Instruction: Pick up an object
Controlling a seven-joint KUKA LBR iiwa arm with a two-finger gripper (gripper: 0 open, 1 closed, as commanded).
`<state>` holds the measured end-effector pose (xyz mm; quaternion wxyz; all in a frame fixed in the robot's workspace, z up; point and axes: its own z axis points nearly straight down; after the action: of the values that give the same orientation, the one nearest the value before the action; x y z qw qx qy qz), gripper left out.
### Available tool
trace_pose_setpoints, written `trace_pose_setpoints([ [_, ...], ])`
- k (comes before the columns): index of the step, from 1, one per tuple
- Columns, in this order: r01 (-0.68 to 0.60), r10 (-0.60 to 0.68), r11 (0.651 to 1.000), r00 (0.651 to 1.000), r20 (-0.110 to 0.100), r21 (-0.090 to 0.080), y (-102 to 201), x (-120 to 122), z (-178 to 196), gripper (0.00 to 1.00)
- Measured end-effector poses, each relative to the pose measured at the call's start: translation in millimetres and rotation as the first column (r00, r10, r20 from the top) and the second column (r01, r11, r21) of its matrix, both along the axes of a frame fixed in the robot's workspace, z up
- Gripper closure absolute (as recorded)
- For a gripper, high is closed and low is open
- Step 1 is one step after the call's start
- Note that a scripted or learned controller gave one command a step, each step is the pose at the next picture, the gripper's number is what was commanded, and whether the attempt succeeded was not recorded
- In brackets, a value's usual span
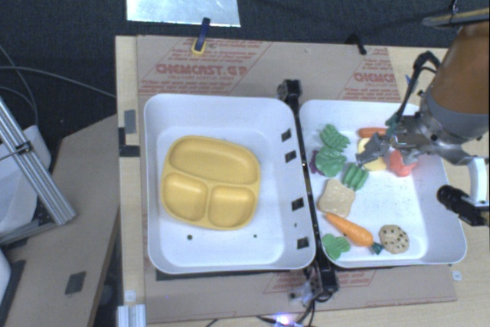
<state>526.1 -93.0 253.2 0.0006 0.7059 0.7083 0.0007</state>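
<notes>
The right bin holds several toy foods: green leafy pieces, a green ridged piece, a slice of bread, a carrot, a small broccoli, a cookie, a thin orange piece, a yellow piece and a red piece. My gripper hangs low over the yellow and red pieces in the upper middle of this bin. The wrist hides how it meets them.
The left bin holds a yellow three-compartment plate. A black divider with clips runs between the bins. The arm's grey body and orange band cover the right bin's upper right corner. A metal frame stands at the far left.
</notes>
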Motion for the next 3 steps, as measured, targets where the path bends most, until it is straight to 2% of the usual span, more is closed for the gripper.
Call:
trace_pose_setpoints([
  [1, -0.006, 0.006, 1.0, 1.0, 0.002, 0.001, 52.3, 42.4, -27.1, 0.0],
  [2, 0.007, -0.007, 1.0, 1.0, -0.004, 0.0, -43.2, -11.6, -70.1, 0.0],
  [3, 0.0, 0.0, 1.0, 1.0, 0.001, 0.001, -12.5, -3.1, -172.4, 0.0],
])
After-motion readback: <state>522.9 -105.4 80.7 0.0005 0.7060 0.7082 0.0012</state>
